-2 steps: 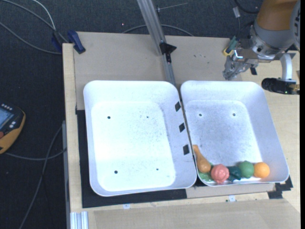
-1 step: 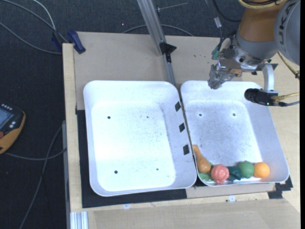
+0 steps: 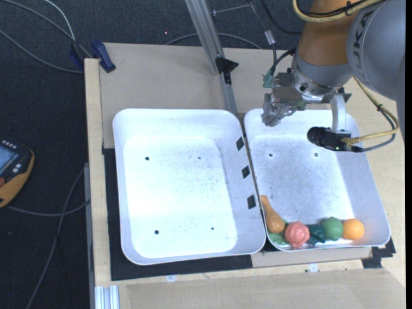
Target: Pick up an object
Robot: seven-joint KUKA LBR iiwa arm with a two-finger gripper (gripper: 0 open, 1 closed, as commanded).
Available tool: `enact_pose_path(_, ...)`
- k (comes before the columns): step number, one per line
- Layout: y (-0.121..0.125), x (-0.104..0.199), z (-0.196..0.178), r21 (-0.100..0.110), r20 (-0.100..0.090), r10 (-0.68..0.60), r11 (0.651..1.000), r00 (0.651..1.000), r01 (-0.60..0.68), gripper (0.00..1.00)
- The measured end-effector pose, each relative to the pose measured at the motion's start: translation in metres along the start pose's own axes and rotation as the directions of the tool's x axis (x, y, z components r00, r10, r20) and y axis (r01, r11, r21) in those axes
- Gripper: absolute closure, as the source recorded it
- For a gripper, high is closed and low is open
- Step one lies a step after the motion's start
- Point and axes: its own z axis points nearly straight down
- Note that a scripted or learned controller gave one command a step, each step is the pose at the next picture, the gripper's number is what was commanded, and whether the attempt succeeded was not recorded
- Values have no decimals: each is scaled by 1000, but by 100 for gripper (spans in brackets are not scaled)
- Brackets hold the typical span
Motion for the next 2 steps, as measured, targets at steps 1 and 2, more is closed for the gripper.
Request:
enact_pose_path(1,-12,50,14,1,0,-1,1000,1000,1,100)
enact_pose_path(2,-23,105,6,-1,-1,-2,1000,1000,2,100)
